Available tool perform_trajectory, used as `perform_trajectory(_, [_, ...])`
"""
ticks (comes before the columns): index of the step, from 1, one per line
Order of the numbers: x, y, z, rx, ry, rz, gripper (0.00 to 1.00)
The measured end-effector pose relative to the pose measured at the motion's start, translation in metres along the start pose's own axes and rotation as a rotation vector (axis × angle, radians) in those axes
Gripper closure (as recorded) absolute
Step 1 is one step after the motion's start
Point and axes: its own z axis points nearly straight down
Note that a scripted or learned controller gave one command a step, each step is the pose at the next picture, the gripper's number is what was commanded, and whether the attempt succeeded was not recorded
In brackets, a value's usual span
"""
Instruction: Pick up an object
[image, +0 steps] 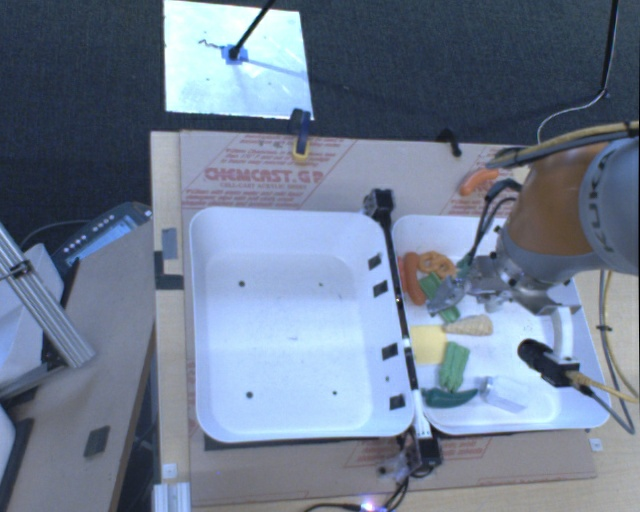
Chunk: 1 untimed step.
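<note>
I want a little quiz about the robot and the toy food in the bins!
1. True or false: the toy food lies in the right bin.
2. What lies nearest the hand? A) yellow block B) green piece C) dark green pepper
3. Fill in: the arm wears an ___ band above its wrist.

Key: 1 true; 2 B; 3 orange.
</note>
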Motion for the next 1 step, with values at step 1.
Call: perform_trajectory(1, [-0.0107, 0.0009, 0.0600, -0.013, -0.005, 0.005, 0.00])
